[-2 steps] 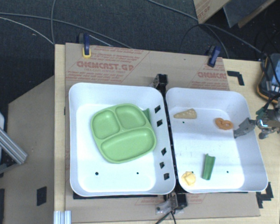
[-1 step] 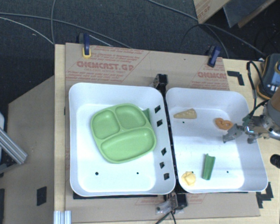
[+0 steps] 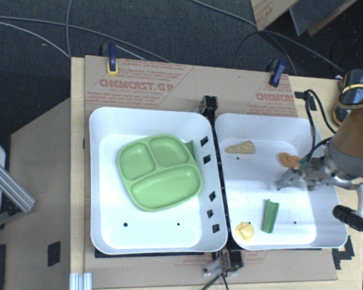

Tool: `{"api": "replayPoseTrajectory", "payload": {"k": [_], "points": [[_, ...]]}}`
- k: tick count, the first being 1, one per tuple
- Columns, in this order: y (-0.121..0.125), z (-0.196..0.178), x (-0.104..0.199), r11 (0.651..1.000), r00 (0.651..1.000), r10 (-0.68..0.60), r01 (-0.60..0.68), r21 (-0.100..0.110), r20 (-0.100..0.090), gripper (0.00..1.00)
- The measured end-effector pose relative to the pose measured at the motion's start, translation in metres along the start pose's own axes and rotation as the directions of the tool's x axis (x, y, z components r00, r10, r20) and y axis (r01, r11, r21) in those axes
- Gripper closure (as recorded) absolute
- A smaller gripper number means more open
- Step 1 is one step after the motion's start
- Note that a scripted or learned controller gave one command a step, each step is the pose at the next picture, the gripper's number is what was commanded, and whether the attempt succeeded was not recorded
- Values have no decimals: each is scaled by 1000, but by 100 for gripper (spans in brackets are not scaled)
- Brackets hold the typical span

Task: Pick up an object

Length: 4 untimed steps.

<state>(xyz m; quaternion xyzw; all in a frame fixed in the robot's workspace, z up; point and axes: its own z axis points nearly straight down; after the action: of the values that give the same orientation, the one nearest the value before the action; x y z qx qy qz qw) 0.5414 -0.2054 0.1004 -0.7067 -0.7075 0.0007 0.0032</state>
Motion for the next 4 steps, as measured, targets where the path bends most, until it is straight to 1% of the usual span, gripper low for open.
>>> {"api": "replayPoseTrajectory", "payload": {"k": [1, 2, 3, 4], "points": [[1, -14, -1, 1000, 1000, 0, 0, -6, 2, 100], [0, -61, -8, 1000, 1000, 1, -1, -11, 6, 100], [-1, -126, -10, 1000, 1000, 0, 0, -14, 7, 100], [0, -137, -10, 1000, 1000, -1, 1, -9, 5, 100]]}}
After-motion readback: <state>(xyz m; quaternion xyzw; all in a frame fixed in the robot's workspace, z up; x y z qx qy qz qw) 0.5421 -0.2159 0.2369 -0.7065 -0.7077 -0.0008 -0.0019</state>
